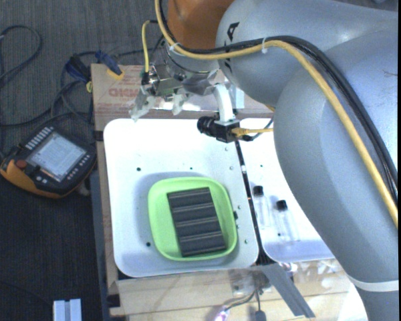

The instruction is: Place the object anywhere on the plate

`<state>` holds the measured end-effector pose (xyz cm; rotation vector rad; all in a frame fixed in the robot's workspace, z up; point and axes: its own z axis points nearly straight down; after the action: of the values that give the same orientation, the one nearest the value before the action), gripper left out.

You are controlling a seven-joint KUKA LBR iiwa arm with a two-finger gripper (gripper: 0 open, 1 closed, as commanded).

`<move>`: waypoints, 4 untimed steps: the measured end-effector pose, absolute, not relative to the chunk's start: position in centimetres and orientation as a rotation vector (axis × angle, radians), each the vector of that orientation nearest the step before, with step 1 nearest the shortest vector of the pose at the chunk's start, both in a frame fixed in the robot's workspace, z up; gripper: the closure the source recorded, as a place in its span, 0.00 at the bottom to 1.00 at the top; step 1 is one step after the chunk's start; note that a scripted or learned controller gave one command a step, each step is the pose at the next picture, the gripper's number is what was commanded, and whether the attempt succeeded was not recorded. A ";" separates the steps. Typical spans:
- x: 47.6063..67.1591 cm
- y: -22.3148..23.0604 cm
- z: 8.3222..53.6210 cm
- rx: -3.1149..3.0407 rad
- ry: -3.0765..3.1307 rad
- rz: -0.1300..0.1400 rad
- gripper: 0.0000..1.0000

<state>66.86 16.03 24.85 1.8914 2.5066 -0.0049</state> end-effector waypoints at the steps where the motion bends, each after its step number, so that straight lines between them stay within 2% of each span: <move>1: 66.8 11.8 23.3 1.937 2.472 -0.004 0.00; 2: 65.4 9.3 19.5 1.958 2.456 -0.004 0.00; 3: 63.8 8.6 18.3 1.983 2.438 -0.003 0.00; 4: 66.8 11.4 17.2 1.985 2.435 -0.002 0.00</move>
<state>66.80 11.44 17.17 1.9849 2.4351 -0.0022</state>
